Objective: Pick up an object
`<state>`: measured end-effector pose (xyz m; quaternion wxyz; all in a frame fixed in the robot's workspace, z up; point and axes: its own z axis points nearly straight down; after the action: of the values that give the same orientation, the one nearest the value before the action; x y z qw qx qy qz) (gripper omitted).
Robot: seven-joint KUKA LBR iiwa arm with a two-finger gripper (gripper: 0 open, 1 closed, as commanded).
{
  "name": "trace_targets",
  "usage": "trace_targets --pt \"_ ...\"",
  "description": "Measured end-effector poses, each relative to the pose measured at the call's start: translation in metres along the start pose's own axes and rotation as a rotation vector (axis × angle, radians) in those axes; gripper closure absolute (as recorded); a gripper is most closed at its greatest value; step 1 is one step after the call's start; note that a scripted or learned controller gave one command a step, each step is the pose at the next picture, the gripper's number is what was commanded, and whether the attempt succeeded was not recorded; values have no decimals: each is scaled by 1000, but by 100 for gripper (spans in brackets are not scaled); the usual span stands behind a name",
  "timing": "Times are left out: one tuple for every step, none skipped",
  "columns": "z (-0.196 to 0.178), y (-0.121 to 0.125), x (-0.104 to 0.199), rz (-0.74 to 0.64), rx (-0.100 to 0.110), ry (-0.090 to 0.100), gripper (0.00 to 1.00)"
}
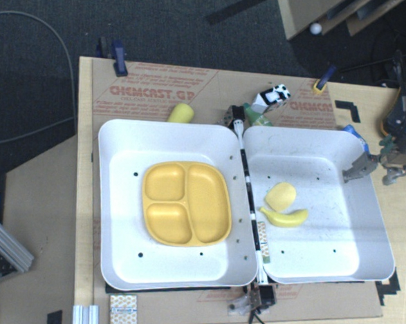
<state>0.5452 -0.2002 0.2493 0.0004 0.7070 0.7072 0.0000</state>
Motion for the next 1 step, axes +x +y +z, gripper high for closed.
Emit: trace_targets --pt "84 22 64 -1 2 2 0"
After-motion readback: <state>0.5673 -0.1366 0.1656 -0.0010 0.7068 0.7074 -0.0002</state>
